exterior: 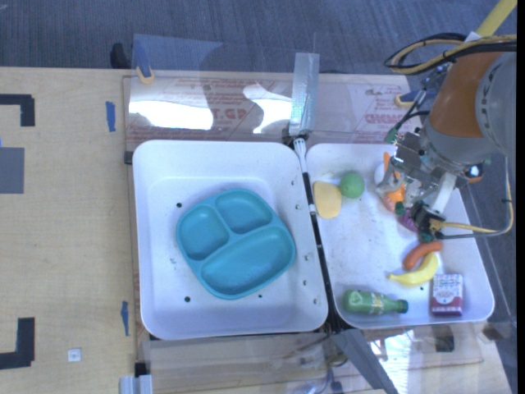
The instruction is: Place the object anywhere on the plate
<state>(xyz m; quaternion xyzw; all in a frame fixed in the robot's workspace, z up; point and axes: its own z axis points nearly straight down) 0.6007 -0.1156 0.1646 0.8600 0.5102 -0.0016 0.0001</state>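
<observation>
The tool (pixel 417 189) is hanging low over the right bin (pixel 480 302), above small toys near the carrot (pixel 421 254); whether it is spread or pinching cannot be told. The blue plate (pixel 236 241) is sitting in the left bin (pixel 156 187).

- A robotics lab or test cell, not a home: a grey arm (pixel 484 105) with an orange band reaches over a plywood table (pixel 66 220).
- Two shallow white bins (pixel 156 179) sit side by side, fixed in a frame with clear panels.
- Black and blue tape marks (pixel 110 115) dot the table.
- Yellow and black cables (pixel 426 52) loop behind the arm.
- Toy food (pixel 351 185) and a blue sectioned plate (pixel 236 242) serve as props.
- Grey carpet (pixel 246 6) lies beyond.
</observation>
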